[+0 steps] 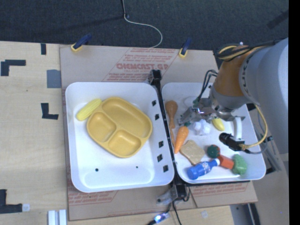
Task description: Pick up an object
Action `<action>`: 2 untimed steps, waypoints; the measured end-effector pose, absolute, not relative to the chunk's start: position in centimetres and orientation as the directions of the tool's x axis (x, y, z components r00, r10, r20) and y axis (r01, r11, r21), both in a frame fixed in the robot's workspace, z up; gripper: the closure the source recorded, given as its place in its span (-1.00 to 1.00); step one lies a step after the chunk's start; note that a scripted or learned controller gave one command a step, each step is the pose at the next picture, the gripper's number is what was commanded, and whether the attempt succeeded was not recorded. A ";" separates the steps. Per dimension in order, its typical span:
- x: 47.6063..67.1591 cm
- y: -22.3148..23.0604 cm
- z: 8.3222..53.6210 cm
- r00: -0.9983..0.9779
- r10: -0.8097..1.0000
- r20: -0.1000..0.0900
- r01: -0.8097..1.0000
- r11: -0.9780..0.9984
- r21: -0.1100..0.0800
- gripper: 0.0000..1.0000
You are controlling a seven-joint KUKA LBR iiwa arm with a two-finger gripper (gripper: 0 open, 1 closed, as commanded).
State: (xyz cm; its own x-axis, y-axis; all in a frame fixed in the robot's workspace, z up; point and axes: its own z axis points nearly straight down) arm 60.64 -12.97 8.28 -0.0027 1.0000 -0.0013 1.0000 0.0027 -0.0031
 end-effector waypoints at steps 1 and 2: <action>60.7 -12.9 9.5 -0.003 1.000 -0.002 1.000 0.003 -0.001 1.00; 60.6 -13.0 15.8 -0.001 1.000 0.000 1.000 0.001 0.003 1.00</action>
